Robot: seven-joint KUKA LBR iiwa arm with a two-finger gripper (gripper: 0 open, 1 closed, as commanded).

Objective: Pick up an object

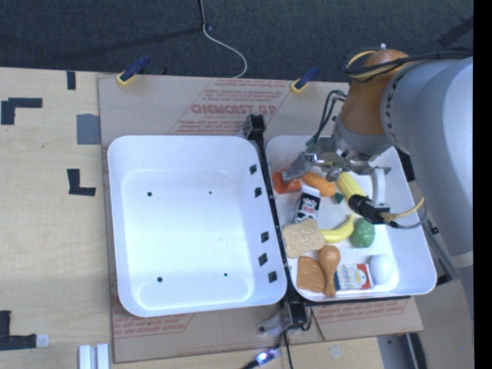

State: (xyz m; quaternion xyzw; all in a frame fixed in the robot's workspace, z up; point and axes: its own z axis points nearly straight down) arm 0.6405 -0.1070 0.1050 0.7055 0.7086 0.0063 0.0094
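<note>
So, reading from your left, the shallow white plastic bin (184,229) holds nothing picked. The right-hand white bin (421,271) carries the toy food: a tan bread slice (302,238), a yellow banana (339,231), an orange carrot (318,184). Your end effector (332,162) sits low over the carrot; I cannot tell its state. Judging by this, the pick is not yet done.

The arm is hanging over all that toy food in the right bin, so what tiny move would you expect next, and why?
Probably a short drop straight down. The gripper hovers at the far end of the right bin, just above the orange carrot and a red piece. Nothing looks lifted yet, so lowering onto the carrot seems the likely next step.
</note>
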